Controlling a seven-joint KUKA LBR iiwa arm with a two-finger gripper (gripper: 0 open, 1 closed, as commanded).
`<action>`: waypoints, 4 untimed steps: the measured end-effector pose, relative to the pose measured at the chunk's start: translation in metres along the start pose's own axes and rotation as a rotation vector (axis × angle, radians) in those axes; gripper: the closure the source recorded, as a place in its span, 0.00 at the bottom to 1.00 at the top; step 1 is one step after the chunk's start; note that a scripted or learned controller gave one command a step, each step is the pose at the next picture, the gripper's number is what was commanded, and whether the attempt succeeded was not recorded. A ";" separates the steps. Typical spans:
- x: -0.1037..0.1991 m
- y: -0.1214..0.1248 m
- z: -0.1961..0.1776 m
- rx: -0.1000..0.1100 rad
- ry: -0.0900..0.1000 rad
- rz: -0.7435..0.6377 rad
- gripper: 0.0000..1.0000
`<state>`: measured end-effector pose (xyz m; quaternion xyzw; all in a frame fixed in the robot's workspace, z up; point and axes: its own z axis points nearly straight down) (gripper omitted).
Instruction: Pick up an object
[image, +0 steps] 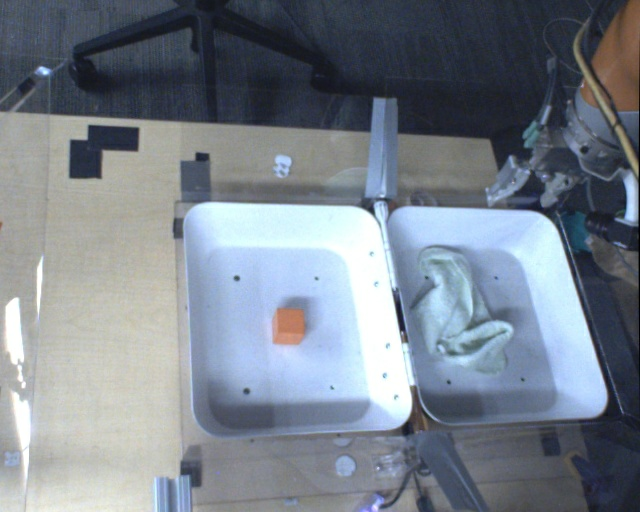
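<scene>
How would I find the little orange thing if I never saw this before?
Look at the two white bins side by side and take the left bin. Near its middle sits a small orange cube, alone. The right bin has a crumpled pale cloth, so the cube's bright colour and square shape stand out.

Dark grey carpeted floor (430, 50) along the far edge. Black star-shaped chair base with castors (205, 35) at far left on that floor. Pale light-wood bench top (90, 320) across the left and centre. Black L-shaped tape marking (100, 148) at far left of the bench. Small white scrap (283, 165) near the far bench edge. Upright grey metal post (382, 150) at centre far. Clear plastic panel with glare (22, 330) along the left edge.
</scene>
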<state>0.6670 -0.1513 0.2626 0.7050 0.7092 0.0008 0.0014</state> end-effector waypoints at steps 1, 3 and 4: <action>0.021 -0.017 0.116 0.001 0.001 -0.176 0.00; 0.053 -0.044 0.160 -0.017 -0.001 -0.228 1.00; 0.114 -0.059 0.048 -0.002 0.001 -0.053 1.00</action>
